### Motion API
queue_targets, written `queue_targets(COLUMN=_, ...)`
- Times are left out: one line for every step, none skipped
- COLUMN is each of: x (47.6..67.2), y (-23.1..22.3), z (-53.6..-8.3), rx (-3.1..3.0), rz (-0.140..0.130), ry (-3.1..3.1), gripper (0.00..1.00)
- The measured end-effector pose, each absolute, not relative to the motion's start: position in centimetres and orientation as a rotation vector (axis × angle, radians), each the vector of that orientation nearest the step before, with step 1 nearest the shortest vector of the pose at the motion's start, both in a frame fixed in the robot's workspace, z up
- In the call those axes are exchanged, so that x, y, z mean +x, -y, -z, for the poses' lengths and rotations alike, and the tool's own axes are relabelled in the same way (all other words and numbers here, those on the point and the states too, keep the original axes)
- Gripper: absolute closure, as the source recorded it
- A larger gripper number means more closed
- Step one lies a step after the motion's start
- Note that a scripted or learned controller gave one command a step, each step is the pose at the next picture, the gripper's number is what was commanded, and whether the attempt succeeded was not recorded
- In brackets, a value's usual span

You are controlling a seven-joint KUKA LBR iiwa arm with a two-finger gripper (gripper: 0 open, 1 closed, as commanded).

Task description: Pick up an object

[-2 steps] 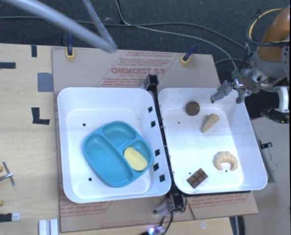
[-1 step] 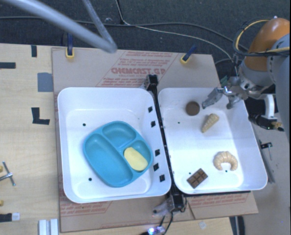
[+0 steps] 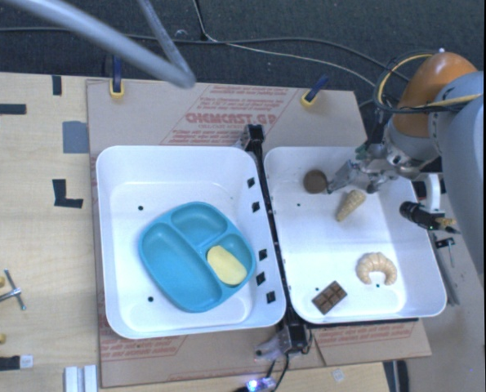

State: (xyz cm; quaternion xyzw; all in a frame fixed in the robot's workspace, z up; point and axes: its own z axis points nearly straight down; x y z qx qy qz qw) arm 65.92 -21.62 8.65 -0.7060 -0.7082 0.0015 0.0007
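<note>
- Red printing on the brown cardboard sheet (image 3: 226, 109) under the bins reads roughly "CHEMCAST GP"; the smaller lines below it are too blurred to read.
- The metal two-finger gripper (image 3: 345, 182) sits low over the upper part of the right white bin (image 3: 414, 300), its grey fingers pointing left.
- Its fingers appear spread a little, with nothing visible between them, so it grips nothing.
- The fingertips lie between a round brown cookie-like piece (image 3: 314, 181) on their left and a pale ridged cone-shaped piece (image 3: 350, 204) just below; whether they touch either one I cannot tell.
- A tan croissant-shaped toy (image 3: 376, 268) lies lower right in the same bin, well apart from the gripper.
- A dark brown chocolate-bar square (image 3: 330, 297) lies near that bin's front edge.
- The left white bin (image 3: 120, 178) holds a blue sectioned plastic plate (image 3: 173, 256), with a yellow oval piece (image 3: 227, 265) in its right compartment.
</note>
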Motion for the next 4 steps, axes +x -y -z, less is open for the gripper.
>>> queue_targets(x=66.0, y=21.6, z=-10.0, rx=-2.218, rz=-0.005, ry=2.227, gripper=1.0)
queue_targets(x=66.3, y=21.3, z=-14.1, rx=-2.22, rz=0.0, ry=2.223, gripper=1.0)
queue_targets(x=66.3, y=21.1, z=-20.5, rx=-2.222, rz=0.002, ry=2.226, gripper=1.0)
queue_targets(x=66.3, y=21.6, z=-25.0, rx=-2.222, rz=0.002, ry=2.226, gripper=1.0)
